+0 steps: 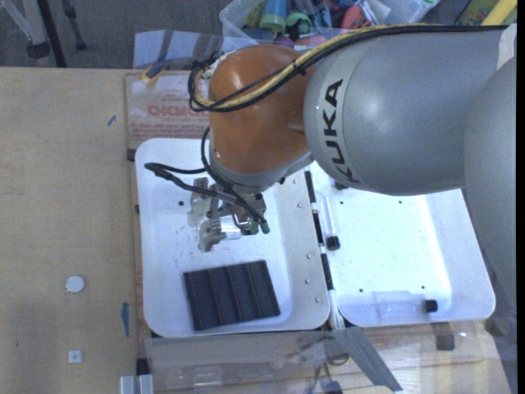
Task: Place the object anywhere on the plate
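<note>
A dark grey ridged plate (231, 294) lies flat in the near part of the left bin (156, 245). My gripper (221, 224) hangs just beyond the plate's far edge, over the middle of that bin, under the orange wrist band (254, 109). Its metal tip (213, 235) sits a little above the bin floor. The wrist hides much of the gripper, and I cannot make out whether any object is in it. No loose object is clearly visible beside the plate.
The big grey arm (410, 89) spans the right bin (394, 253), which holds two small black bits (332, 242) (430, 305). A box of colourful toys (328, 2) stands behind the bins. A small white disc (75, 284) lies on the bench at left.
</note>
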### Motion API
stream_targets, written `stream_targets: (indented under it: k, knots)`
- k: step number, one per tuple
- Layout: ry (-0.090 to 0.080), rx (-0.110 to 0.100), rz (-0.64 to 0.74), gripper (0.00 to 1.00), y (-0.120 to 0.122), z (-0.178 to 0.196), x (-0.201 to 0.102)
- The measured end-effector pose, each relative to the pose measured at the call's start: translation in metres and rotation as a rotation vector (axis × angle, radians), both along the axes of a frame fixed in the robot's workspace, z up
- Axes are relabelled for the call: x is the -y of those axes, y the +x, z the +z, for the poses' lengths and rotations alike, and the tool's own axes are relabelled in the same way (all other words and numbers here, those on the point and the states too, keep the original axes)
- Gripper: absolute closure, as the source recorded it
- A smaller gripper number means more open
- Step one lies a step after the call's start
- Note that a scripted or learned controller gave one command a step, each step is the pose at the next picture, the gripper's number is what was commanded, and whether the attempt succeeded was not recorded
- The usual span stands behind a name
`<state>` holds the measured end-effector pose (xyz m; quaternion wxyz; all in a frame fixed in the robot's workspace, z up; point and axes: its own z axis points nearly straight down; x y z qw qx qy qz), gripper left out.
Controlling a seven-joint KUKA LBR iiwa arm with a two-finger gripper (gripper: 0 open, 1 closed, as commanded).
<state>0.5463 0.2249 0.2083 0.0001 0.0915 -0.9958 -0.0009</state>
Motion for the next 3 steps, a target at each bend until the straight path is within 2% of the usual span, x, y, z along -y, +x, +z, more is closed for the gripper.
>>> stream_targets:
  k: [1, 2, 3]
  knots:
    - [0.002, 0.006, 0.138, 1.00, 0.040, -0.017, 0.000]
    - [0.002, 0.008, 0.257, 1.00, 0.088, 0.026, -0.001]
    - [0.002, 0.008, 0.357, 1.00, 0.121, -0.039, -0.001]
